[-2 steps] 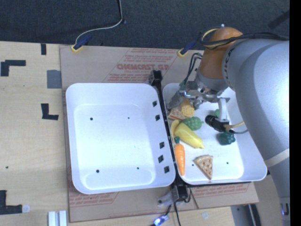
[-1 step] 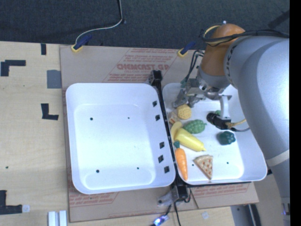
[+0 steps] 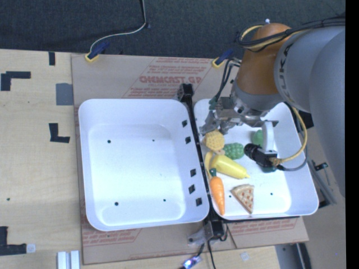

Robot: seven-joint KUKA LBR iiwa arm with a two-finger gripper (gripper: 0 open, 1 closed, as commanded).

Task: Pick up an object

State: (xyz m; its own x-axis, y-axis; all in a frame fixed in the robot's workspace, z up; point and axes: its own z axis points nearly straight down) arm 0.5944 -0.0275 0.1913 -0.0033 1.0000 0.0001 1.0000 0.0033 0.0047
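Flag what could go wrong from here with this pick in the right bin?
1. The toys are packed tight: the corn, green piece, yellow pepper and carrot touch or nearly touch, so the gripper may nudge neighbours or catch two.
2. The gripper sits close to the divider between bins, so a collision there seems possible.

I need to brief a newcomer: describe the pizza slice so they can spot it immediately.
Look in the right-hand bin, the one the arm reaches over. Go to its near edge, where the pizza slice lies just right of the carrot. It is the only flat, tan triangle there, speckled with red.
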